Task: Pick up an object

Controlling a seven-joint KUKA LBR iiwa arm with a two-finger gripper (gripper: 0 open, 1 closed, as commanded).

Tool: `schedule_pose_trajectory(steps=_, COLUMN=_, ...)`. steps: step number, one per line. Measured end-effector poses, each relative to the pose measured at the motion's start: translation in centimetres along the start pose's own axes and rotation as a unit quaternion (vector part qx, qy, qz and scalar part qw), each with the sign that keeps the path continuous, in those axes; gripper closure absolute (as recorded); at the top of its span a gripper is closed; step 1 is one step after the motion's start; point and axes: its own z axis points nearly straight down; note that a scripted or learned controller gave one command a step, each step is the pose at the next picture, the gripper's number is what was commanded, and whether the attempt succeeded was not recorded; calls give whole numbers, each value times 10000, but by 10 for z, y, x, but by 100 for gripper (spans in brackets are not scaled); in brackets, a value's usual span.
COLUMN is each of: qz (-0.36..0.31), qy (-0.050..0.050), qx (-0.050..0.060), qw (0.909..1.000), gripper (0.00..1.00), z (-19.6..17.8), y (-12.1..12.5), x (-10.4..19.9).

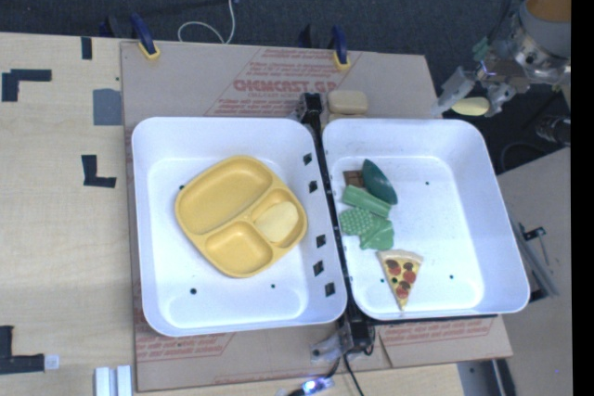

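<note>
The pincer (471, 99) hangs beyond the right bin's (464, 136) far corner, gripping a pale yellow piece (471, 108). The pick looks done; next it needs carrying across and releasing, likely over the left bin (153, 227) down-left.

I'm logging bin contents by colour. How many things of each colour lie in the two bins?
Yellow: 2, the tray and the pale piece lying in it.
Green: 3, the dark piece, the ridged piece and the waffle piece.
Brown: 1, the block.
Mixed colours: 1, the pizza slice.
Total: 7
</note>
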Motion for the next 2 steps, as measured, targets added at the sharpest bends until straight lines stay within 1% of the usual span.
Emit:
schedule_pose_trajectory(steps=1, qz=-29, qy=26, qx=64, qw=10000, gripper=0, z=173, y=12, x=83)
schedule_pose_trajectory(steps=2, qz=-12, qy=6, qx=15, qw=10000, gripper=100, z=154, y=15, x=79)
